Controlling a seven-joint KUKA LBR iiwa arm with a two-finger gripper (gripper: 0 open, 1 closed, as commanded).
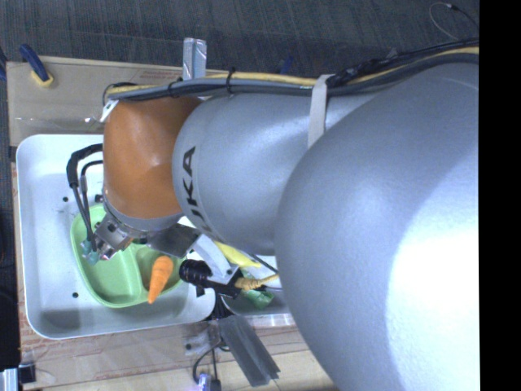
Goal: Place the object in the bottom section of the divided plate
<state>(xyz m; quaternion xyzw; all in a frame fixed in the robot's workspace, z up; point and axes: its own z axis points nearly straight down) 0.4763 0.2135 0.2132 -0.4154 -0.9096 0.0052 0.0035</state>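
Observation:
A green divided plate [122,282] lies in the left white bin [41,218], partly covered by the arm. An orange carrot [159,277] rests on the plate's right part, its tip pointing toward the lower rim. My gripper [99,247] hangs below the orange wrist band [142,161] over the plate's left side, a little left of the carrot and apart from it. The arm's body hides much of the gripper and the plate's top half.
The grey arm covers the right bin and most of the view. A yellow object [236,257] and a small green one [257,298] peek out under it, right of the plate. A blue clip [36,63] sits at the bench's far left corner.

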